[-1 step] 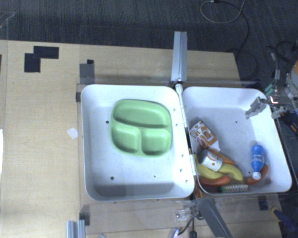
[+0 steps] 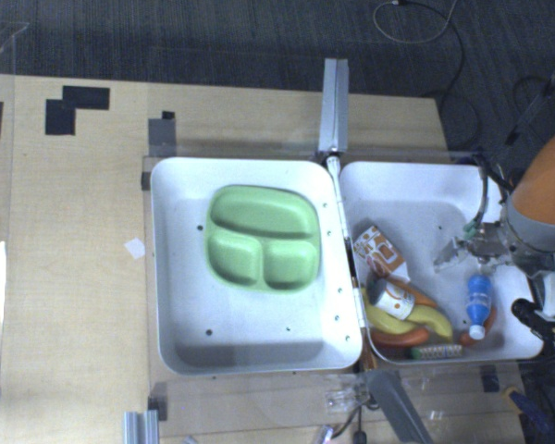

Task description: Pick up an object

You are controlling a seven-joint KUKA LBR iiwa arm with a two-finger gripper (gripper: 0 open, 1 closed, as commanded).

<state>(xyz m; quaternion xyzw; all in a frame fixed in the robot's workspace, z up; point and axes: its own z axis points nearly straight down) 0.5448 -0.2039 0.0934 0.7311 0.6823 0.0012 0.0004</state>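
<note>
Both of my bins are plain white. The left bin (image 2: 166, 276) carries a pale green divided tray (image 2: 262, 237). In the right bin (image 2: 416, 188), against the divider wall, a small carton (image 2: 377, 249) shows orange-brown and white patches. Just below the carton lies a yellow banana (image 2: 416, 320), with an orange-red piece (image 2: 409, 338) under it. Right of the banana lies a blue bottle (image 2: 479, 305) with a white label and red cap. My arm (image 2: 548, 192) wears its orange band over grey.
</note>
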